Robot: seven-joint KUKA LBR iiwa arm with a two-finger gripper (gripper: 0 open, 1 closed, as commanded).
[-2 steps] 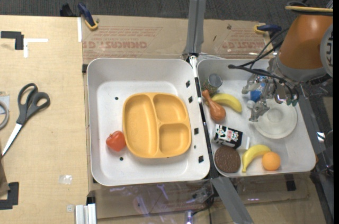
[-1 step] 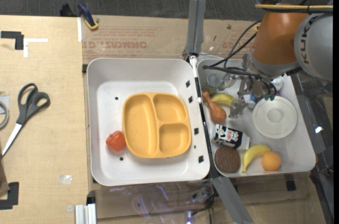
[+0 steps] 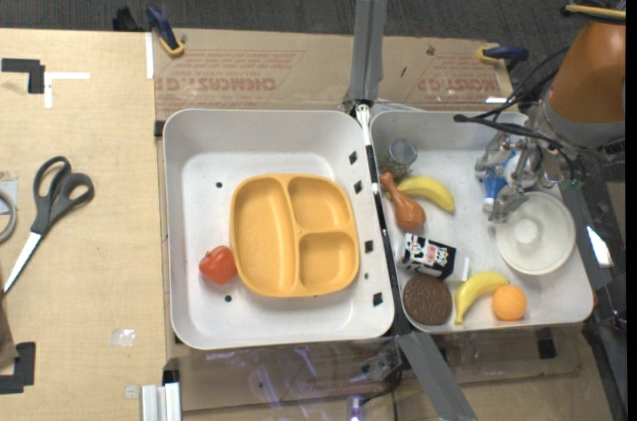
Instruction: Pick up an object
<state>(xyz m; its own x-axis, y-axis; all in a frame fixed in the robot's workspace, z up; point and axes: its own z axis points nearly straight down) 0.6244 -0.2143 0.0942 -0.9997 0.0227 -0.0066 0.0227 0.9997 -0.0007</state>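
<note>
Two bananas (image 3: 428, 193) (image 3: 478, 291), two bins (image 3: 189, 140) (image 3: 438, 122), one divided plate (image 3: 295, 234), one bowl (image 3: 535, 233).

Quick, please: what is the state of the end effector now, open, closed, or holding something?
End effector: cannot be told; it hovers over the right shallow white bin, above the round white bowl.

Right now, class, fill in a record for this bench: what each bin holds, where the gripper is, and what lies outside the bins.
left bin: yellow divided plate, tomato
right bin: two bananas, orange, white bowl, chicken drumstick, milk carton, brown cookie, small grey cup
gripper: over right bin, above the bowl
outside bins: scissors on bench
</note>
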